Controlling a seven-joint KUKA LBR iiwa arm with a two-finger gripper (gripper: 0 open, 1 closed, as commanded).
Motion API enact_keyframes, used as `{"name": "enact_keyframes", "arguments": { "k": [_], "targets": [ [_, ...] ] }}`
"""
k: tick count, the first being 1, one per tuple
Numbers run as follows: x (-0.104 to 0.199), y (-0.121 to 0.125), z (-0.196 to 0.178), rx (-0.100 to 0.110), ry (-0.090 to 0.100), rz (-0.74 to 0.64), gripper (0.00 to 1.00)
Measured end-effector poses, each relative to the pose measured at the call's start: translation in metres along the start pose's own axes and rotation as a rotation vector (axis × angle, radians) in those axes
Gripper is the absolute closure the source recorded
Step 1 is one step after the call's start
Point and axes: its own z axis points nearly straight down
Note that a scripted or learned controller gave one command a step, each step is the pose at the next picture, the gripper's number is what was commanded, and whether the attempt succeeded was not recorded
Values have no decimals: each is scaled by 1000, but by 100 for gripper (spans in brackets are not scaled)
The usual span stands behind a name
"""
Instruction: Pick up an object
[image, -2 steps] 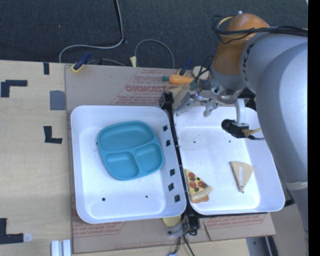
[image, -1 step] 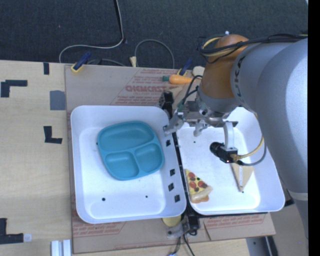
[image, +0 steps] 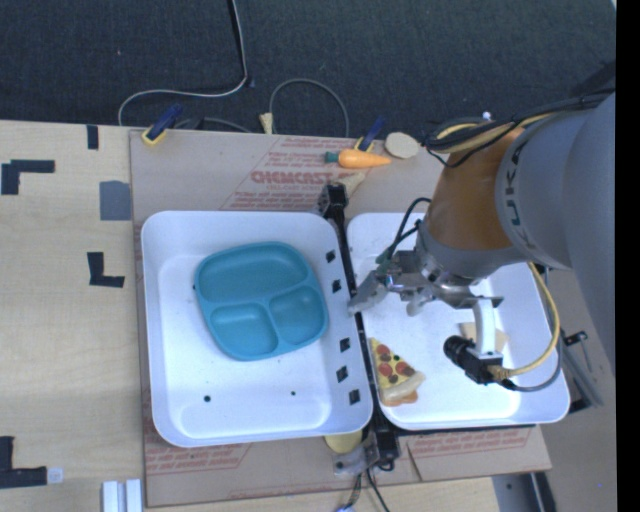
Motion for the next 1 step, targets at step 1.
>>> {"name": "enact_keyframes", "arguments": {
  "k": [1],
  "targets": [
    [-38,56,-71,-16,-3,-2,0]
  ]
}}
